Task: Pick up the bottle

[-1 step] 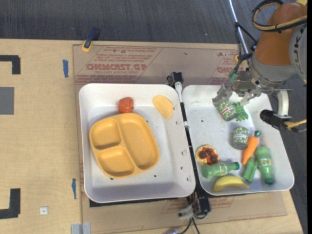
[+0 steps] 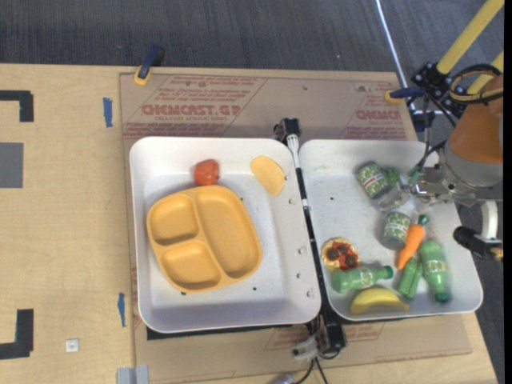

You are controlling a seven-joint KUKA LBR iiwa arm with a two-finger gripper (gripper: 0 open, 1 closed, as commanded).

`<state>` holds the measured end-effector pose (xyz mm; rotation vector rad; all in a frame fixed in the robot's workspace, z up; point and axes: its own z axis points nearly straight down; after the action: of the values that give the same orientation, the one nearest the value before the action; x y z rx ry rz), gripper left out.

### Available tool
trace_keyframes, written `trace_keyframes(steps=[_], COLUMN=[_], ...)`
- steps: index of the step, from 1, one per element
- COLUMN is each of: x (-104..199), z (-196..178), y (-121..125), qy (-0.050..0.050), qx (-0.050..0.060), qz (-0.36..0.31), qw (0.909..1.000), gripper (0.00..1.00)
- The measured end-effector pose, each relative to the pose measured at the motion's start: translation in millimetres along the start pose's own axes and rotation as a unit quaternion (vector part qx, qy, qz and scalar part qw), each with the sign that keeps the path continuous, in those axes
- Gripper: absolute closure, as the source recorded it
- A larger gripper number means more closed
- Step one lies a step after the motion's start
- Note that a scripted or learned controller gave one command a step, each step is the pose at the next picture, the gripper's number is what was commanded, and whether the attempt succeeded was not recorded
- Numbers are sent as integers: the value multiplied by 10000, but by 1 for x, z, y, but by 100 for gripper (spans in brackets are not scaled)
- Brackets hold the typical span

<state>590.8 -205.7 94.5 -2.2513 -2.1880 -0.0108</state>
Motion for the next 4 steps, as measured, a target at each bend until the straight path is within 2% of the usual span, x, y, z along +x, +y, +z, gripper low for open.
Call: trace_keyframes(steps=[1, 2, 3, 4], x=[-7, -6, -11, 8], z=[-25, -6, -14, -47], y=[-51, -96, -101, -59], qy=[-14, 28, -14, -33], qx=[24, -149, -104, 9], qz=[309, 721, 768, 1588], qw=[9995, 9973, 9970, 9873], gripper=[0, 0, 100, 100])
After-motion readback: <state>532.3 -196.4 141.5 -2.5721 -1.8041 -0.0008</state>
